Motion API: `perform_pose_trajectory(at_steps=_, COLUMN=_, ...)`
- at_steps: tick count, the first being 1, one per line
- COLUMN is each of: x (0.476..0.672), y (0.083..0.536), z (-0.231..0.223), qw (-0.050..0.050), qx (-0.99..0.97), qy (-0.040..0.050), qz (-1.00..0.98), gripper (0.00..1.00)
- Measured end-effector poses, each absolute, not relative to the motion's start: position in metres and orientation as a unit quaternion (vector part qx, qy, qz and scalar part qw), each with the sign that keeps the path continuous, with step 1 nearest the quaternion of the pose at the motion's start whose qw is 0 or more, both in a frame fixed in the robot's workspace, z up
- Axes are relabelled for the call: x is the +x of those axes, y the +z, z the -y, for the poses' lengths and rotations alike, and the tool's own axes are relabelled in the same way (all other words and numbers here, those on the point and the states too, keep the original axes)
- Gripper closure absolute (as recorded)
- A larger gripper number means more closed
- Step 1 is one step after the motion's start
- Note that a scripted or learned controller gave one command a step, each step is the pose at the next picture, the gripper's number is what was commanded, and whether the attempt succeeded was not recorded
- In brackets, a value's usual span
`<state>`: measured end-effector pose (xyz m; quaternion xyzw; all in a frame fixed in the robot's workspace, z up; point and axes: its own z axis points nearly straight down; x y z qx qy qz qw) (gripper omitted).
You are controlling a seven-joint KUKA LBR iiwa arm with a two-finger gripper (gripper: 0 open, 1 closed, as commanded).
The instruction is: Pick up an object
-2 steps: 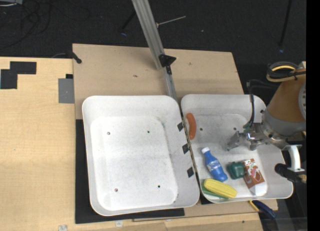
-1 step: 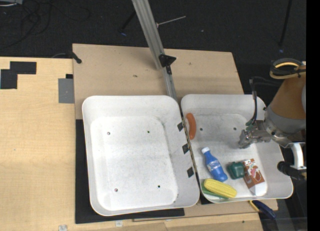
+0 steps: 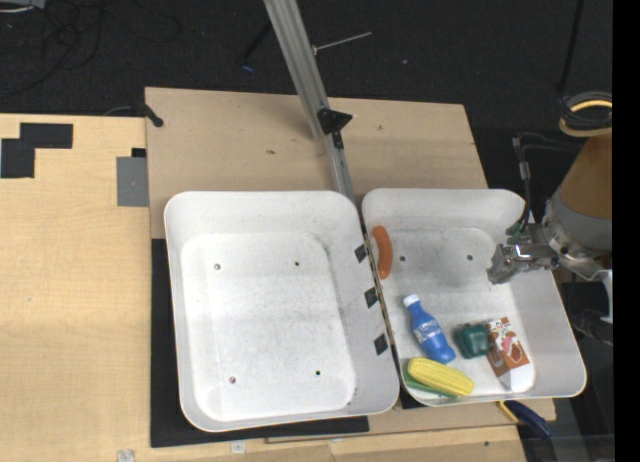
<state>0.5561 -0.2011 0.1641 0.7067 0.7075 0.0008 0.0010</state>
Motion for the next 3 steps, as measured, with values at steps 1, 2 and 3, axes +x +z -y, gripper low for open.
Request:
perform_pose_trajectory(at_steps=1, x=0.557, y=0.223, z=0.211, qw=0.002, qx=0.707, qy=0.0008, qz=-0.707, gripper=1.0)
perform_pose_trajectory(at_steps=2, x=0.558, y=0.276, z=0.212, qw=0.002, qx=0.706, qy=0.0009, qz=-0.708, gripper=1.0)
perform_pose_trajectory(at_steps=3, x=0.557, y=0.273, z=0.15, qw=-0.002, qx=0.705, qy=0.0, qz=-0.709, gripper=1.0)
